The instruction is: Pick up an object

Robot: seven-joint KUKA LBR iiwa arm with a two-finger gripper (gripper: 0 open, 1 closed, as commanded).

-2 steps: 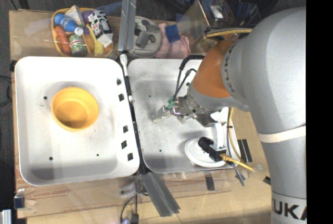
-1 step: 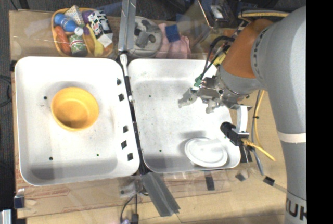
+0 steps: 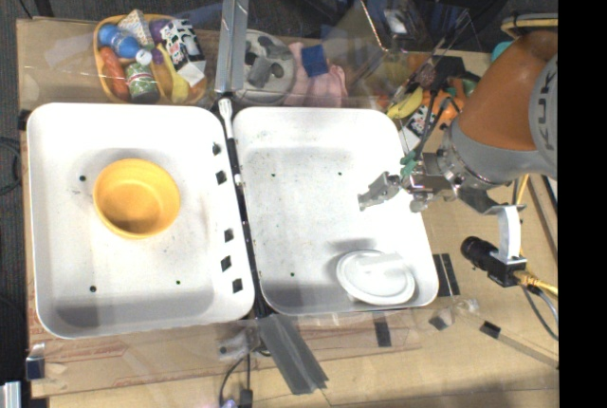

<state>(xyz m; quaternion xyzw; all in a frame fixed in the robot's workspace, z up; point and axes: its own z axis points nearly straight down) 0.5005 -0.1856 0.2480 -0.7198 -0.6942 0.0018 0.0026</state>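
**Arm poised over the right bin, nothing in hand yet**

Closest to me, at the near edge of the right bin, lies a white plate — shallow, round, and almost the same colour as the floor it rests on. I'd guess it is light, stiff plastic, slick to the touch. Lying flat like that, it offers only its rim as a place to pinch, and the near wall crowds that rim on one side; the freer edge is the one facing the middle of the bin.

Just beyond it, the gripper hangs above the right side of the same bin, reaching in from the grey arm with its orange band. I see nothing between its fingers, but from here I cannot tell whether they stand apart or together.

Across the divider, in the left bin, sits a yellow bowl — upright, mouth up, well apart from the gripper. It looks light and rigid too, and its raised lip would give a far better hold than the plate's thin edge.

Farthest off, behind both bins, a basket of small toys and a scatter of clutter sit on the bench.
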